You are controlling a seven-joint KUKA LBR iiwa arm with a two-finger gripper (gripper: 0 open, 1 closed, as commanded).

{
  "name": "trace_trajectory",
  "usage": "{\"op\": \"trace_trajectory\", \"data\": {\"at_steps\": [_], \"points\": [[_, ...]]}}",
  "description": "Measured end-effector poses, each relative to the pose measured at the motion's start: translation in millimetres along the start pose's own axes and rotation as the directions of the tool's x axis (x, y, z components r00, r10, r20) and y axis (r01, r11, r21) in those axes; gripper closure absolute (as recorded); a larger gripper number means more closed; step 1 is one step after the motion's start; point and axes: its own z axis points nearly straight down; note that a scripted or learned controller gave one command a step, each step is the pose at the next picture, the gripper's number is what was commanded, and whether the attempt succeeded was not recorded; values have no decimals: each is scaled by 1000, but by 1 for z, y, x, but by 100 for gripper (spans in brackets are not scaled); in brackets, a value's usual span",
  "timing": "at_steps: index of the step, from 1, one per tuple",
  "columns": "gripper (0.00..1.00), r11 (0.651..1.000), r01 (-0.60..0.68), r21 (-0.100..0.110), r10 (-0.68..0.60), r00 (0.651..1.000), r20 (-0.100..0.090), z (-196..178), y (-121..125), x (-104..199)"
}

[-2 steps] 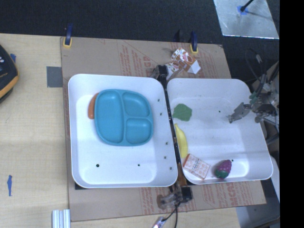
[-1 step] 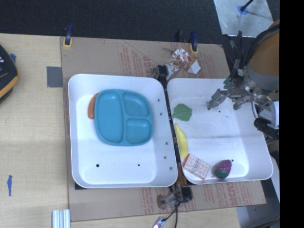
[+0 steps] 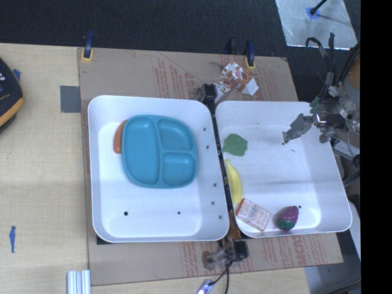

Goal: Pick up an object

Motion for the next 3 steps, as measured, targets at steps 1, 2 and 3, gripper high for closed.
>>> {"op": "trace_trajectory", "data": {"at_steps": [1, 2, 3], "points": [[0, 1000, 2, 4, -2, 1000, -1, 69, -79, -10], [0, 1000, 2, 4, -2, 1000, -1, 77, -79, -8], [0, 1000, 4, 4, -4, 1000, 0, 168, 9, -21]]}}
